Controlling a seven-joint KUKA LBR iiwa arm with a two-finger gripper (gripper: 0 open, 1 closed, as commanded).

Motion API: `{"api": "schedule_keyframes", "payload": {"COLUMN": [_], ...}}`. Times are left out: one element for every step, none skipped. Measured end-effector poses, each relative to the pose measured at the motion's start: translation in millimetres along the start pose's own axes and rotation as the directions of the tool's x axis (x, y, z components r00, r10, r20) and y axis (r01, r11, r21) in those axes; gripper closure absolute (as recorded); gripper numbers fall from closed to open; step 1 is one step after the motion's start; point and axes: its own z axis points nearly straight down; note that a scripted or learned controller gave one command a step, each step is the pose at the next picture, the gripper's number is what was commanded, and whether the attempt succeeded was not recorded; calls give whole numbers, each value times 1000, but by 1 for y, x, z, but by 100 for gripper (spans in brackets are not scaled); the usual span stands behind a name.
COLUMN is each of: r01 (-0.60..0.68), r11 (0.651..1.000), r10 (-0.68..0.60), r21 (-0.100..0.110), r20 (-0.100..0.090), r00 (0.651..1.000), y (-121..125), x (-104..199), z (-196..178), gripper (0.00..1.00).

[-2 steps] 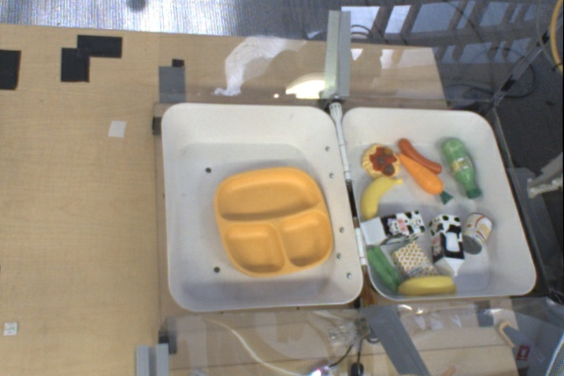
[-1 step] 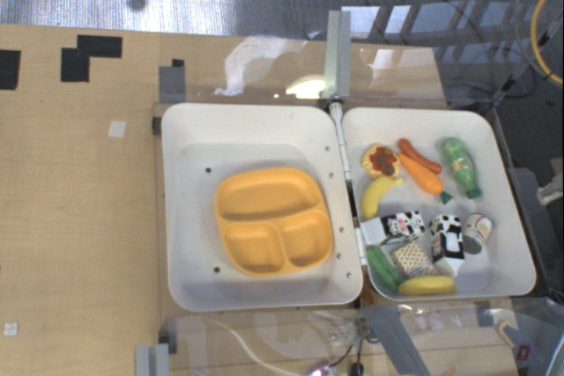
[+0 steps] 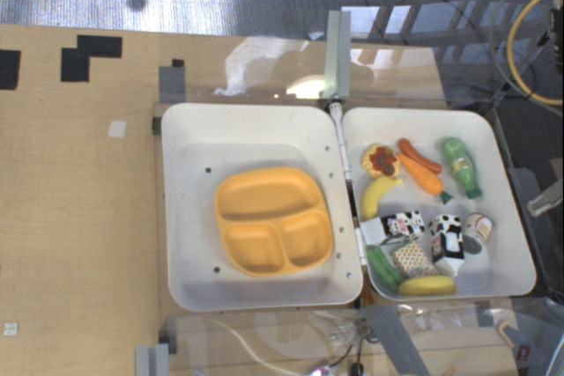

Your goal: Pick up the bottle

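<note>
A green bottle (image 3: pixel 460 165) lies on its side in the right bin (image 3: pixel 504 189), near that bin's far right corner, its cap pointing toward the near side. An orange carrot (image 3: pixel 425 177) lies just left of it, and a red sausage (image 3: pixel 418 156) beyond that.
The left bin (image 3: pixel 189 216) holds a yellow divided tray (image 3: pixel 271 219). The right bin also carries a small pizza (image 3: pixel 381 160), two bananas (image 3: pixel 377 195), black-and-white cartons (image 3: pixel 447 239), a small can (image 3: pixel 477 230) and a green vegetable (image 3: pixel 382 267). A metal post (image 3: pixel 336 57) stands behind the bins.
</note>
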Motion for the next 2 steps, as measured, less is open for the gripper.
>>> {"api": "schedule_keyframes", "payload": {"r01": [440,471], "r11": [898,882], "r10": [-440,-471], "r21": [0,1], "r20": [-1,0], "r00": [898,882], "y": [-5,-36], "x": [-13,15], "z": [-8,-4], "gripper": [0,0]}}
